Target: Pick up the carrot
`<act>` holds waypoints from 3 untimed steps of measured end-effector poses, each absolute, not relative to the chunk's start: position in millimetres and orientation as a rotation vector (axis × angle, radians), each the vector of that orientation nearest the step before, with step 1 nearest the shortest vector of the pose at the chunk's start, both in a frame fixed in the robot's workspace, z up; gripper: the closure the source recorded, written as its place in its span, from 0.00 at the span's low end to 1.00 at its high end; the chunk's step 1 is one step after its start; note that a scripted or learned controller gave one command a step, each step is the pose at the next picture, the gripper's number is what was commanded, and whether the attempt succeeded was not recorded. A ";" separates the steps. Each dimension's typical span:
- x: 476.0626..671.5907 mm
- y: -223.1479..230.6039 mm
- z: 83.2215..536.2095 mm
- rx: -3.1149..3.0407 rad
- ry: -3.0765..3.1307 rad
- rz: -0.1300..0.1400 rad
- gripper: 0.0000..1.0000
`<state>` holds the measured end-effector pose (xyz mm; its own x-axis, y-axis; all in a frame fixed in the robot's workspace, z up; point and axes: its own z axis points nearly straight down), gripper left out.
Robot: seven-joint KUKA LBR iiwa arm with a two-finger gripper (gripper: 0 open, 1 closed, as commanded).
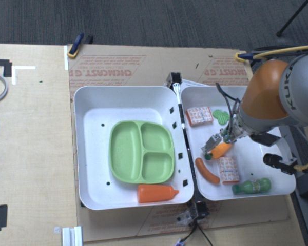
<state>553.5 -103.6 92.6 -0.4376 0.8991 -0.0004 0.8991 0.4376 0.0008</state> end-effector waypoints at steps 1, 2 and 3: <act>554.6 -104.0 102.6 1.667 2.659 0.002 1.00; 496.7 -103.6 92.3 1.886 2.512 0.000 1.00; 478.9 -90.5 218.8 2.252 2.187 0.002 1.00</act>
